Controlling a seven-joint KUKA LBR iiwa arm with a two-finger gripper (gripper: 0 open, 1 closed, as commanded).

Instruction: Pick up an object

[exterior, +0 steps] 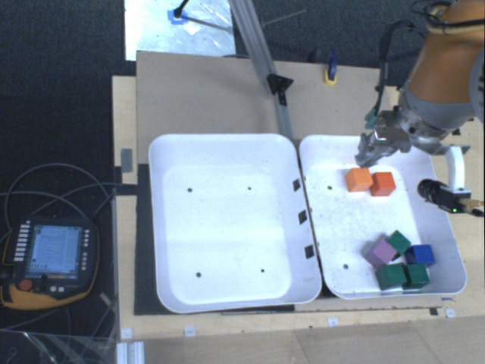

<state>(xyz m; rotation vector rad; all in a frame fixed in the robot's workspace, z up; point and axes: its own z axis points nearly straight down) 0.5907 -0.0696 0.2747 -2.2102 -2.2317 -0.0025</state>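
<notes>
Camera view, from above at a slant. The worktop (204,89) carries two shallow white bins side by side: the left bin (163,226) and the right bin (327,154).

The arm (447,59), grey with an orange section above the wrist, enters from the right and reaches over the far part of the right bin. The hand (369,152) is positioned low above the bin floor, just beside the far-left edge of the light orange block (358,179). The fingers point down toward the bin floor. Whether they are spread or closed cannot be determined from this angle. No object is seen between them.

Objects in the right bin:
- The light orange block lies in the far half, directly next to the hand.
- A darker orange-red block (383,183) sits touching its right side.
- A cluster occupies the near right corner: a purple block (380,252), a green block (399,242) just behind it, a blue block (420,255) to the right, and two dark green blocks (402,277) at the near edge. These blocks touch or nearly touch each other and are well apart from the orange pair.

A black fitting with a small green light (439,196) sits at the right rim of the right bin.

Off the worktop to the left, a handheld control pendant (49,264) with a lit screen rests on the dark floor, with cables looped around it.
</notes>
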